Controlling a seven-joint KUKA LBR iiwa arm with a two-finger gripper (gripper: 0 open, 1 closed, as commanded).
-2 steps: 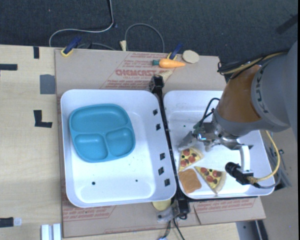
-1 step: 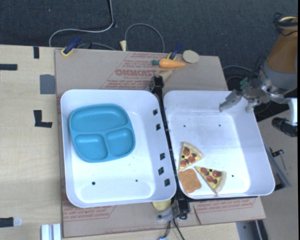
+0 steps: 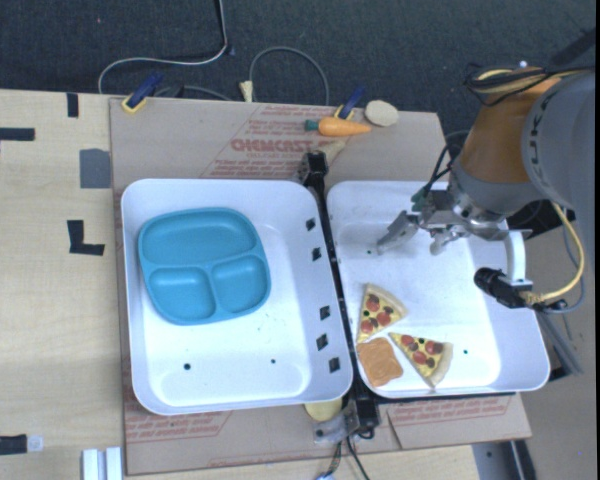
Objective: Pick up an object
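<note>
In the right bin (image 3: 500,368) lie two toy pizza slices, one (image 3: 379,311) near the bin's left wall and one (image 3: 423,354) toward the front, with a brown toast-like piece (image 3: 381,362) beside them. My gripper (image 3: 418,236) hangs over the bin's back half, above and behind the pizza slices. Its two fingers (image 3: 392,235) are spread apart with nothing between them. The grey arm with its orange band (image 3: 500,138) reaches in from the right.
The left bin (image 3: 160,378) holds a blue divided plate (image 3: 205,264). A toy carrot (image 3: 340,126) and a beige round piece (image 3: 381,114) lie on the cardboard behind the bins. Cables run along the back edge.
</note>
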